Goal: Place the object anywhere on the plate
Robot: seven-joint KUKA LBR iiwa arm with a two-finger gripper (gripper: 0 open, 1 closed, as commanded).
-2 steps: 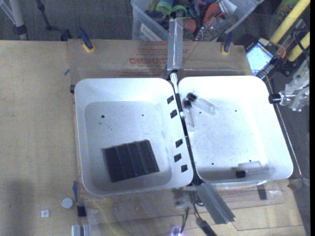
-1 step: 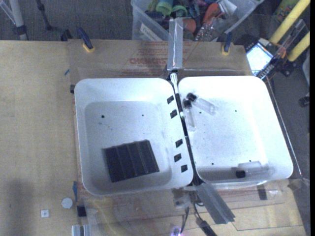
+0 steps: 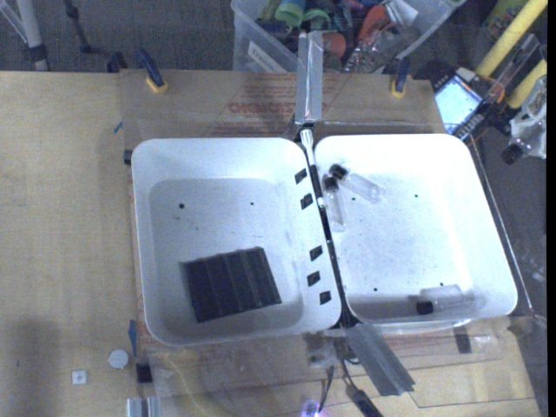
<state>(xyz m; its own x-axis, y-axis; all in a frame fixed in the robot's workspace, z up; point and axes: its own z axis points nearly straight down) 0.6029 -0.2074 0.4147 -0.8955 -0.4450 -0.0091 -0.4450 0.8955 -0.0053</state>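
Bench front, 6 o'clock: grey metal bracket (image 3: pixel 380 365) juts out below the seam between the two bins. A small round disc (image 3: pixel 117 359) lies on the tan bench top (image 3: pixel 61 215) toward 7 o'clock.

Left bin (image 3: pixel 143 233): holds the plate (image 3: pixel 233 283), dark, ribbed, rectangular. It lies flat on the floor at the bin's 6 o'clock, slightly skewed to the walls. Nothing rests on it.

Right bin (image 3: pixel 491 233): two clear pieces, both hard to read against the white floor.
- Clear object with a black cap (image 3: pixel 351 184) at the bin's 10 o'clock, just beside the dividing wall, lying on its side, dark end toward the divider. A second faint clear part seems to run down from it; cannot tell whether it is joined.
- Second clear object (image 3: pixel 445 300) at the bin's 5 o'clock, lying along the near wall, with a dark bit at its left end.
Both are well apart from the plate and in the other bin; task not done.

Divider: row of small black square markers (image 3: pixel 314 253) down the left bin's right wall.

Beyond the bins, 12 o'clock: metal strip (image 3: pixel 308 76) upright at the seam, a clear tub of coloured items (image 3: pixel 347 11) behind it, and blue clamps (image 3: pixel 155 81) on the bench's far edge. Yellow tubes (image 3: pixel 514 24) at 1 o'clock.
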